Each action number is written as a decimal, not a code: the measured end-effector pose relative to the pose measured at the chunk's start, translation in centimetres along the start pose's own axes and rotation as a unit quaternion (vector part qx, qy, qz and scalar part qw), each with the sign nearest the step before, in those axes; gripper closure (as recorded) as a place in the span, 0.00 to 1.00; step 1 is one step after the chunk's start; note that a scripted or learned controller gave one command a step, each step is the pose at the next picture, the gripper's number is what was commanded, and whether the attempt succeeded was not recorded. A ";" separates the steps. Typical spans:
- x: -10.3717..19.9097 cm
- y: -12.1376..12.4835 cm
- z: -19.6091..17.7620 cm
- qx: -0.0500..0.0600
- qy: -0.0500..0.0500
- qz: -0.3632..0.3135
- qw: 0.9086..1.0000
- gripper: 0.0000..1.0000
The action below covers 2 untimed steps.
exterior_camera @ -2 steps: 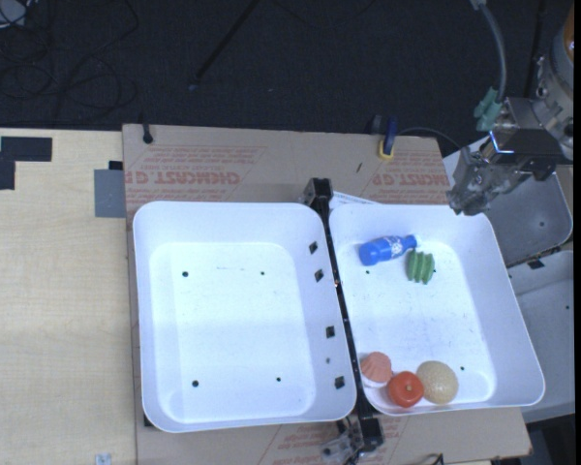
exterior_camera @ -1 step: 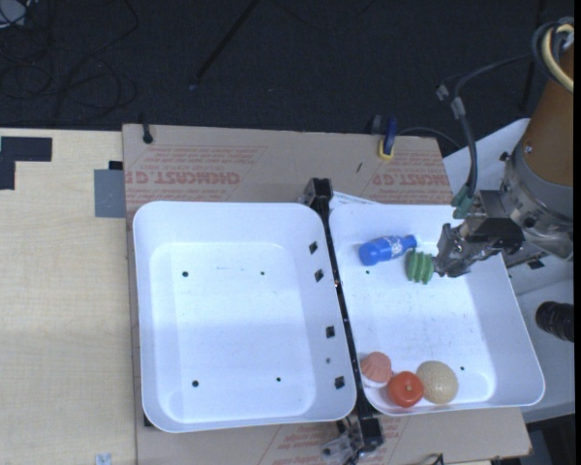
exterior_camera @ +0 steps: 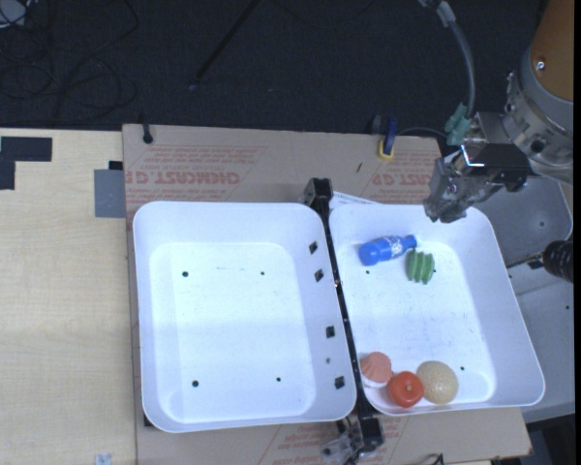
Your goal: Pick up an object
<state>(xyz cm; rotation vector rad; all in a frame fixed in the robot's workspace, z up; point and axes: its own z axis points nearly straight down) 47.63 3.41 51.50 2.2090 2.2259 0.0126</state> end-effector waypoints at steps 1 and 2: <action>-7.2 -0.5 16.3 0.015 -0.002 0.007 1.000 1.00; -4.3 5.0 5.3 -0.001 -0.001 0.002 1.000 1.00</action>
